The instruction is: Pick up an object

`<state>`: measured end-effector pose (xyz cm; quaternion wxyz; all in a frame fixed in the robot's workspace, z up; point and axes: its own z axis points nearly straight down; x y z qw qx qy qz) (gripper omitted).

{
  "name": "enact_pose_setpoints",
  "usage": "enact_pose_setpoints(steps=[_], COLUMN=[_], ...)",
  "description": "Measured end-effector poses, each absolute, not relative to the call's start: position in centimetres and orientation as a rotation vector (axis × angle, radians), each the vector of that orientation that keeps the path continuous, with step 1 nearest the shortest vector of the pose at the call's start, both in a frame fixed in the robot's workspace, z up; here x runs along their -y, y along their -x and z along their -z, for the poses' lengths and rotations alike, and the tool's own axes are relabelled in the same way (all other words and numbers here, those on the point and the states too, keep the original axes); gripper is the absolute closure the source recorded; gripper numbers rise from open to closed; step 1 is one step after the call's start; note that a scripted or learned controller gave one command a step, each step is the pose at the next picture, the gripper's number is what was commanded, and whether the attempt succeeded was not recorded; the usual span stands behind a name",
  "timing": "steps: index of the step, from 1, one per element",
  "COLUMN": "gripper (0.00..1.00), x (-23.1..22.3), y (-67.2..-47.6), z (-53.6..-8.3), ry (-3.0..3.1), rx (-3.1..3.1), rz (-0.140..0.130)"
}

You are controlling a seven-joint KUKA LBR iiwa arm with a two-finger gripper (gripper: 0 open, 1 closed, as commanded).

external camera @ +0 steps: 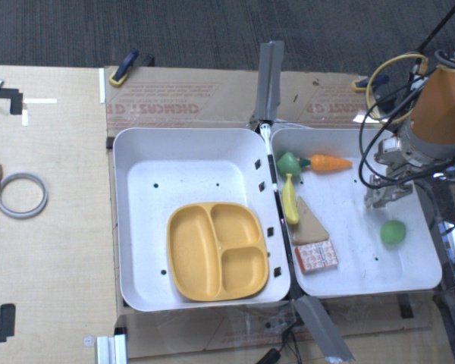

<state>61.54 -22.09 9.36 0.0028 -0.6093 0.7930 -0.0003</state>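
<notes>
Jaws [381,198] hang low over the right bin [349,275], near its right side, and you cannot tell from this slanted view how far apart they stand, nor see anything caught between them; your nearest candidate, the green ball [393,232], lies on the bin floor just below and slightly right of them in the view, apart from them; the orange carrot [330,164] rests near the bin's far wall, well to their left, beside a green pepper [288,162]; a yellow banana [290,201], a tan wedge [311,226] and a small red-and-white box [316,257] crowd the left wall; the left bin [136,226] holds a yellow divided plate [217,250].
</notes>
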Motion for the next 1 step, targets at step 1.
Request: enact_pose_setpoints(steps=[1], gripper=[1.0], x=[21.12], y=[-60.52], z=[-9.79], ry=[2.091], rx=[-2.339], rz=[-0.001])
